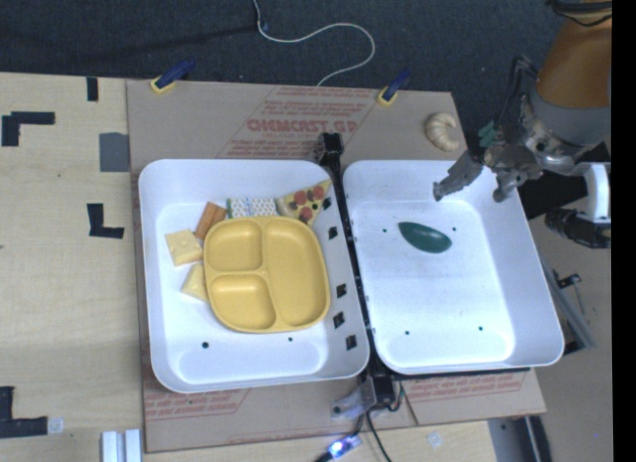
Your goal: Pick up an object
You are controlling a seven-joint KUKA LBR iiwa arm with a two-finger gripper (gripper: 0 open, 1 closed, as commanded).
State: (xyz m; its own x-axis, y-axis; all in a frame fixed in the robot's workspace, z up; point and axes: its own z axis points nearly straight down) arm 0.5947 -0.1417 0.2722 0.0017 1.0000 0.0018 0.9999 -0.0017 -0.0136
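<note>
A dark green oval object (425, 237) lies in the right white bin (497, 341), toward its back half. My gripper (474, 182) hovers over the bin's back right part, up and to the right of the green object and apart from it. Its two dark fingers (449, 180) are spread with nothing between them, so it is open. In the left white bin (238, 366) rests a yellow divided plate (266, 273), with small food-like pieces (185, 246) around its left and back edges.
A beige rounded lump (444, 130) sits on the cardboard behind the right bin. Blue clips (396, 84) hold the cardboard's back edge, and a white cable (318, 35) loops behind. A black divider (343, 251) runs between the bins.
</note>
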